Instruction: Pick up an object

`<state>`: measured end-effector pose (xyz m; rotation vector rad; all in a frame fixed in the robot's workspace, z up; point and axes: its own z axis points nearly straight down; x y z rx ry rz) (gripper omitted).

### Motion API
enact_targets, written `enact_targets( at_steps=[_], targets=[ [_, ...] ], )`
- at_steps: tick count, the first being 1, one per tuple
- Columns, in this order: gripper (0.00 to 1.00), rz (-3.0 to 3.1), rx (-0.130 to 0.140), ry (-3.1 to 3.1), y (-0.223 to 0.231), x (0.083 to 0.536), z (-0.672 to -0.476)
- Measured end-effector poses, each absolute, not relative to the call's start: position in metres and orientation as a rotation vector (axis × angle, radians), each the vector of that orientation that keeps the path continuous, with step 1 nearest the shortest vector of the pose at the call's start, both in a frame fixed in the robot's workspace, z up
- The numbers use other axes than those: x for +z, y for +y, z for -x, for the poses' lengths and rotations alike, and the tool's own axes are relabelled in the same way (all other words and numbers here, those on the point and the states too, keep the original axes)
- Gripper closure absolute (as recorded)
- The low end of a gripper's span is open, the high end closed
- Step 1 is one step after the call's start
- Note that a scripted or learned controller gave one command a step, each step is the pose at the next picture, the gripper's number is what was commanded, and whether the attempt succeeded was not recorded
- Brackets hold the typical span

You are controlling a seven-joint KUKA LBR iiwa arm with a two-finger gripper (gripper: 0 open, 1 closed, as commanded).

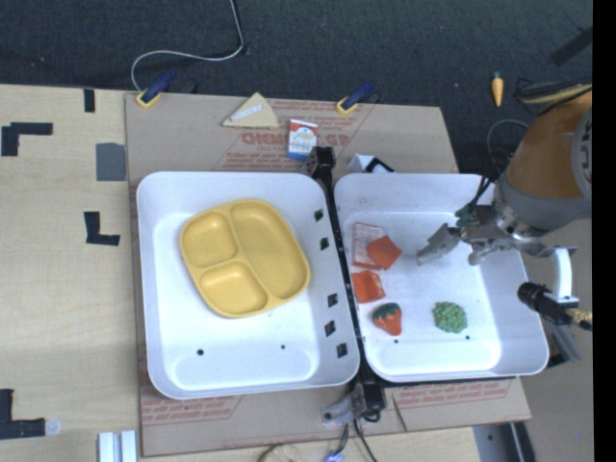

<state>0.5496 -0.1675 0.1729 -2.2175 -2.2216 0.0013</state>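
Observation:
The right bin [423, 366] holds an orange block [384, 251], a second orange-red block [368, 285], a red strawberry-like toy [388, 318] and a green broccoli-like piece [449, 317]. My gripper [450, 249] hangs over the right half of this bin, to the right of the orange block and above the green piece. Its two fingers stand apart, open, with nothing between them. The grey arm with its orange band [549, 157] comes in from the right.
A yellow divided plate [243, 256] lies in the left bin [164, 354]. A clear wrapper [366, 233] lies by the orange block. Behind the bins sit a small red-and-white carton [302, 139] and a tan wedge [252, 112].

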Motion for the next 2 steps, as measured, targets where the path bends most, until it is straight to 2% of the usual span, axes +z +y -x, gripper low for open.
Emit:
enact_targets(
  at_steps=[1, 2],
  targets=[
    [0.0, 2.221, -0.002, -2.226, -0.125, 0.086, -0.582],
    [0.0, 2.221, -0.002, -2.226, -0.109, 0.086, -0.644]
  ],
)
